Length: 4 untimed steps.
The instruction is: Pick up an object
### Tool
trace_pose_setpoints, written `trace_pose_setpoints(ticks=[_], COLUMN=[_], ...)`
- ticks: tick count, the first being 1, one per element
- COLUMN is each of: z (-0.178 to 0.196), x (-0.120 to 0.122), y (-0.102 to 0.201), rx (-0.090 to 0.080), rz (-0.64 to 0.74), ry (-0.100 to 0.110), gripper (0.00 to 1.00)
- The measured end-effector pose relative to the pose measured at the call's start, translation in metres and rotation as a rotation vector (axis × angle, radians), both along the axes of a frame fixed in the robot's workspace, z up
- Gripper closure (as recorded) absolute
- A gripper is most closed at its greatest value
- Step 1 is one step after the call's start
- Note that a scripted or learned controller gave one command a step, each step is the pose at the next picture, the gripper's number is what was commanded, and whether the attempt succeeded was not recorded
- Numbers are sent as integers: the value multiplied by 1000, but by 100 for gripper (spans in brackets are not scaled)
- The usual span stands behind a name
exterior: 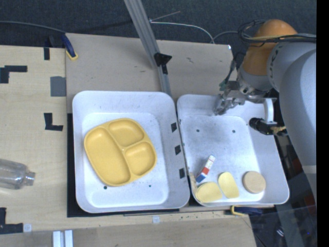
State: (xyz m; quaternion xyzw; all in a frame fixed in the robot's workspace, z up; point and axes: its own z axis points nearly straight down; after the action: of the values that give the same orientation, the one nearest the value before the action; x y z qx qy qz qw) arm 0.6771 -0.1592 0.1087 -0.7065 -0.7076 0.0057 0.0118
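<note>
Since the gripper [222, 107] sits at the right bin's [267, 138] far rim w/ finger state I can't tell, steer it toward the round tan disc [254, 181], approx centered, before descending.

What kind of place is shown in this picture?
Probably a robotics lab test bench: a grey arm reaches over two white bins, and tape marks lie on the bench.
</note>
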Motion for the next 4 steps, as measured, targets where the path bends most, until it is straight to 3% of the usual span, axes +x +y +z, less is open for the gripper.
trace_pose_setpoints(ticks=[1,2,3,4], z=[10,10,4,14], x=[0,0,2,2], y=[0,0,4,3], rx=[-1,-2,-10,-12], rz=[1,1,-4,-4], ry=[0,0,-14,-13], gripper=[100,0,0,100])
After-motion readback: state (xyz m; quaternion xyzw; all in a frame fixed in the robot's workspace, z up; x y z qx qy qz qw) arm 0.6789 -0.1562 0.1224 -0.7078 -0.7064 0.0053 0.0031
